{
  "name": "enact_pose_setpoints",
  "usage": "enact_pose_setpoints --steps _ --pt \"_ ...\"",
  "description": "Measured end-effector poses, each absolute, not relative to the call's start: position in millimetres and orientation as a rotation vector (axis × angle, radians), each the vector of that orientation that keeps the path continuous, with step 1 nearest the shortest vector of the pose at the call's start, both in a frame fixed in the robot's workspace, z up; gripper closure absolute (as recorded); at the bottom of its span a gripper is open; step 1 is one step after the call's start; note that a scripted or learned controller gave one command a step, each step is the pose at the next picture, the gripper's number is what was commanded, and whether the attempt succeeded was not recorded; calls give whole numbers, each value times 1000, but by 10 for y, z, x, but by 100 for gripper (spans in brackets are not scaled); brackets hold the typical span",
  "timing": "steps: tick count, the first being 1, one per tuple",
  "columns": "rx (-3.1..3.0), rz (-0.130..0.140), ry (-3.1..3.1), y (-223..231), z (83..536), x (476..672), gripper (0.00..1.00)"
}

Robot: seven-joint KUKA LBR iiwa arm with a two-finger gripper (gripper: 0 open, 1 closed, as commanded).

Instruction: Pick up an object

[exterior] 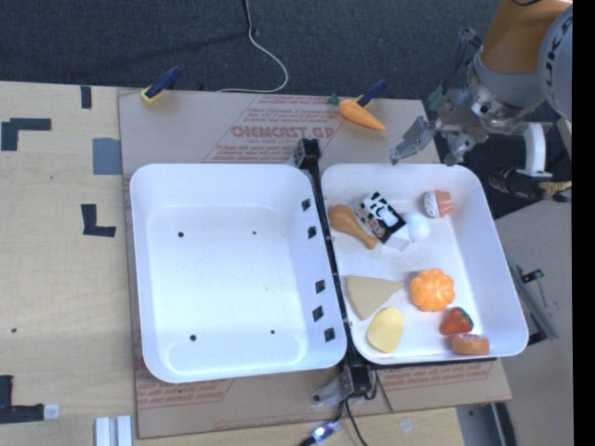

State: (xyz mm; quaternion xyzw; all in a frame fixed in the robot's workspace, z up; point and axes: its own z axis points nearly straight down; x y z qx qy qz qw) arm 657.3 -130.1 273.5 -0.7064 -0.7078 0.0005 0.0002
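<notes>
Right bin (493,249) holds toys; hand (429,147) open above rim.

The arm (535,35) was cut off by the top and right edges, so only its orange band and wrist showed. The hand (429,140) hung past the right bin's (497,249) far rim, its fingers too small and dark to tell whether they stood apart or together. The black-and-white toy (380,216) hid part of a white piece (416,230) beside it, and its print was too small to read; the cable (256,26) ran off the top edge.
</notes>
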Motion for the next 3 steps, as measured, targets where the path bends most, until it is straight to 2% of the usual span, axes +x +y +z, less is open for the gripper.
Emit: enact_pose_setpoints --steps 1,2,3 --pt "-2213 14 -2215 -1393 1282 6474 0" --pt "-2214 10 -2214 -1099 811 5424 0" --pt "-2219 -1 -2227 -1017 842 6006 0"
